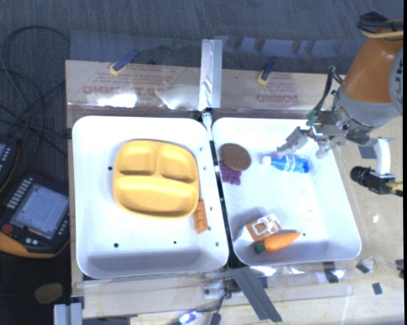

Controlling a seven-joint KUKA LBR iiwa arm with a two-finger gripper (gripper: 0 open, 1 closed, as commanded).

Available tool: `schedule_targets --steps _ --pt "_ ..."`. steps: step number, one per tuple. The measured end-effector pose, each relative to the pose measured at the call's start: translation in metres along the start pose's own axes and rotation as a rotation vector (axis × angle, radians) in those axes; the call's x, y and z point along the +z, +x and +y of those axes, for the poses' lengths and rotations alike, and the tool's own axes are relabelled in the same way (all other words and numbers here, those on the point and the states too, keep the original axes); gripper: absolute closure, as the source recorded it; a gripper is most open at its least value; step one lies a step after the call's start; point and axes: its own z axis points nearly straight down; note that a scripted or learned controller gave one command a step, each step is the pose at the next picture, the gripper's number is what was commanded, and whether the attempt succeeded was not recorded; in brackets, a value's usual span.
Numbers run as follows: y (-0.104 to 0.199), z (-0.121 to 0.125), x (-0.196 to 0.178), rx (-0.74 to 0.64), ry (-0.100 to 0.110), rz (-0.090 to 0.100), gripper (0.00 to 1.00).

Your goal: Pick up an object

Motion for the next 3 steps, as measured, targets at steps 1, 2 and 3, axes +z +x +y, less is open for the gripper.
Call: schedule_targets --steps 1,2,3 --pt "-0.048 0.026 0.042 -0.058 0.0 -0.004 0.0" --pt "-0.023 0.059 0.137 0.107 -0.01 -0.003 0.0" --pt "-0.037 0.04 0.137 -0.067 -0.01 -0.005 0.0"
